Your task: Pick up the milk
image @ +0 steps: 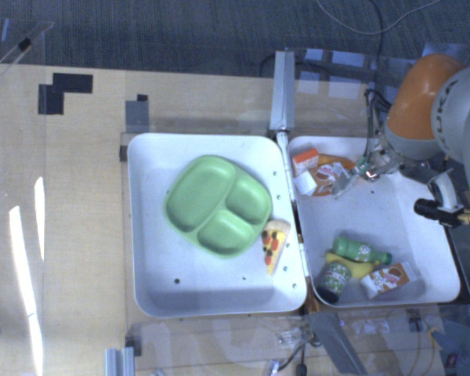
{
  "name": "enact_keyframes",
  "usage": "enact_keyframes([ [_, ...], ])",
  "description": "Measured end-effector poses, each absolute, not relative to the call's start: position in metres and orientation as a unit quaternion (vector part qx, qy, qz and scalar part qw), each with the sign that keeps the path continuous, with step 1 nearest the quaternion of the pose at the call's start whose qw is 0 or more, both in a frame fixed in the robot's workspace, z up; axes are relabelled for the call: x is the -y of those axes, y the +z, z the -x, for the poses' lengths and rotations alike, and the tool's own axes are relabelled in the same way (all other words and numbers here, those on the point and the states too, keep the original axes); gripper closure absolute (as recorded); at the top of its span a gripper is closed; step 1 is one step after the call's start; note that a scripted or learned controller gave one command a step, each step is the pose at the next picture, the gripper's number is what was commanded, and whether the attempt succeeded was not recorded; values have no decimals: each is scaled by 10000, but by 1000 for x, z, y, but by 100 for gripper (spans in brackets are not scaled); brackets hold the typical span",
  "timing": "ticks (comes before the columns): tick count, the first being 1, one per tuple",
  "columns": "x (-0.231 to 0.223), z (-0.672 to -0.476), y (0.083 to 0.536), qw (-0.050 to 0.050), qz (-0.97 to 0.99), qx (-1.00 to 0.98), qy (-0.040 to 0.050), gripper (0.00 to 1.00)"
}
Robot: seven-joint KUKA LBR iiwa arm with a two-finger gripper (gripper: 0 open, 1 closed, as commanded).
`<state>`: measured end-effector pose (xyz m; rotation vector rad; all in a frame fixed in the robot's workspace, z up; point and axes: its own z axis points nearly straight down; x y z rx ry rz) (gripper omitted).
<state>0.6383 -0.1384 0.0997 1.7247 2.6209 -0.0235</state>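
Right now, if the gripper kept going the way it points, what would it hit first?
Probably the orange pouch just left of the gripper, with the milk carton beyond it. Depth is hard to judge.

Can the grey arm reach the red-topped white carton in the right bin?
Probably yes: the gripper hangs near the red-topped white carton, nothing covers it, though a flat orange pouch lies against it.

Grey arm (454,116) from the right, gripper (352,177) low, seemingly angled leftward.
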Motion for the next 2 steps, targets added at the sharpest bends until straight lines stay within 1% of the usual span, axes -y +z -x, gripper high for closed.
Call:
enact_keyframes([
  [1, 147, -659, 99, -171, -4898, -8715, -173, 0],
  [2, 103, -643, 108, -10, -4479, -8941, -56, 0],
])
